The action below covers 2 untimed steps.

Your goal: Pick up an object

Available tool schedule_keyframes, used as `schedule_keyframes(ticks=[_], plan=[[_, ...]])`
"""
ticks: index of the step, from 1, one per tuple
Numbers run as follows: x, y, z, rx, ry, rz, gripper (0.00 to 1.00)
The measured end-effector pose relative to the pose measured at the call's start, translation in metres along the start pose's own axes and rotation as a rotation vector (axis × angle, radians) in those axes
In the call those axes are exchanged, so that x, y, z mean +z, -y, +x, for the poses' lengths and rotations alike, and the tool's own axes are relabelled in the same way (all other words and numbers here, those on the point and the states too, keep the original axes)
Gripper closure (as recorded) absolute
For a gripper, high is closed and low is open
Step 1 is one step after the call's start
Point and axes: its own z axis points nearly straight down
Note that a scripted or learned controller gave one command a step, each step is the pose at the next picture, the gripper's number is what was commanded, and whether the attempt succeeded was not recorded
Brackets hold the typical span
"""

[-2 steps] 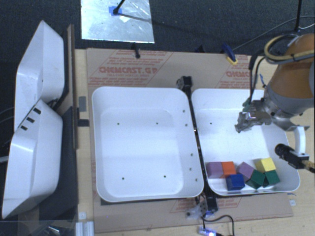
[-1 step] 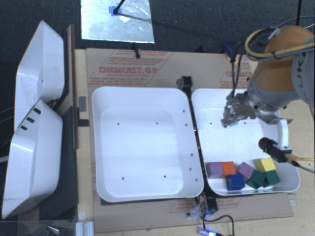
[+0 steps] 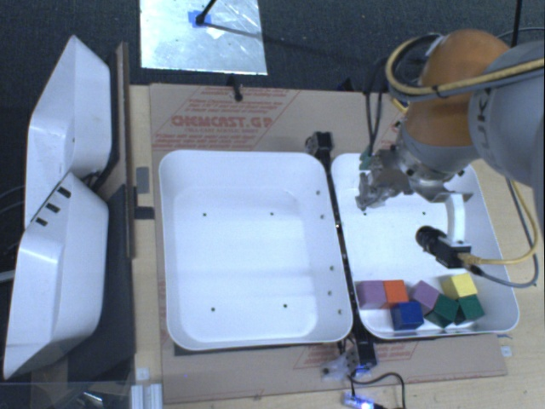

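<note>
Several small blocks lie along the near edge of the right bin (image 3: pixel 487 228): a purple block (image 3: pixel 371 293), an orange block (image 3: pixel 396 290), a blue block (image 3: pixel 407 314), a second purple block (image 3: pixel 425 295), a green block (image 3: pixel 444 310) and a yellow block (image 3: pixel 461 285). My gripper (image 3: pixel 371 192) hangs over the far left part of the right bin, well above and behind the blocks. I see nothing between its fingers. The wrist hides whether they are open or shut.
The left bin (image 3: pixel 174 228) sits beside the right one, with a dark divider strip (image 3: pixel 341 245) between them. A black cable fitting (image 3: pixel 436 243) hangs off the arm over the right bin. White covers (image 3: pixel 60 203) stand at the far left. A shiny plate (image 3: pixel 203 22) lies behind.
</note>
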Motion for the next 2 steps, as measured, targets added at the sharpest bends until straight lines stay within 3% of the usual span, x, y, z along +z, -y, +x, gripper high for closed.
schedule_keyframes(ticks=[2], plan=[[-0.008, -0.016, 0.097, 0.000, 0.000, 0.000, 1.00]])
